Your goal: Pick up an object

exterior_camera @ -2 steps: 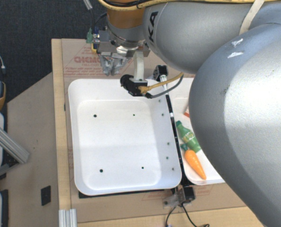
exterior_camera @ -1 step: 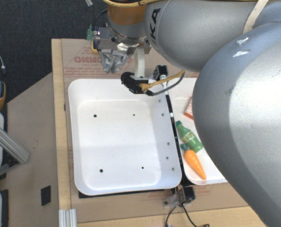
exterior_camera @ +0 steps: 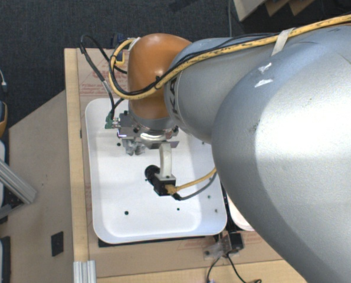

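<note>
My gripper [exterior_camera: 137,144] hangs below the orange band [exterior_camera: 151,69] over the back half of the left white bin [exterior_camera: 140,223]. It points down at the bin floor, and the wrist hides its tip from the camera. A white bracket with a black block [exterior_camera: 158,183] and a yellow cable sticks out from it toward the bin's middle. I see no loose object on the visible bin floor. The big grey arm [exterior_camera: 281,134] covers whatever lies beneath it.
Two small dark dots [exterior_camera: 126,212] mark the bin floor near the front. A sliver of the right bin [exterior_camera: 239,216] peeks out under the arm. The brown bench [exterior_camera: 78,175] frames the bin; cables and a connector [exterior_camera: 231,243] lie at its front edge.
</note>
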`<act>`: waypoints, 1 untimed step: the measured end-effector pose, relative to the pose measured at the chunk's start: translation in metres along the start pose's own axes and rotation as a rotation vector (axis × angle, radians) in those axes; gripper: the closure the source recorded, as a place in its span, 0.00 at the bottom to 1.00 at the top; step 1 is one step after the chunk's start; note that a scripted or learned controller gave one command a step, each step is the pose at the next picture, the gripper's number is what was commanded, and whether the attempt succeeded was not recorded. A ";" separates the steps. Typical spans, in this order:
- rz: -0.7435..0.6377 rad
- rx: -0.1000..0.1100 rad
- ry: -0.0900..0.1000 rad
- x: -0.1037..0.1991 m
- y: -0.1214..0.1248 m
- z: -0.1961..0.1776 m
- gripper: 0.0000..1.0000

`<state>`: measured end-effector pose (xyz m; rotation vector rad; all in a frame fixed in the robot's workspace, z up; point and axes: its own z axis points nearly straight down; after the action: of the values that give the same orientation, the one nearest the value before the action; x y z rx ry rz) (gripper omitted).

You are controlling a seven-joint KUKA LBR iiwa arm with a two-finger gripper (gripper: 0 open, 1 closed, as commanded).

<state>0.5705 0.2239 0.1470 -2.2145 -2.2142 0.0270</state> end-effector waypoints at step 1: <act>0.006 -0.011 0.003 -0.059 -0.028 -0.004 1.00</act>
<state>0.5431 0.1653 0.1523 -2.2256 -2.2115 0.0111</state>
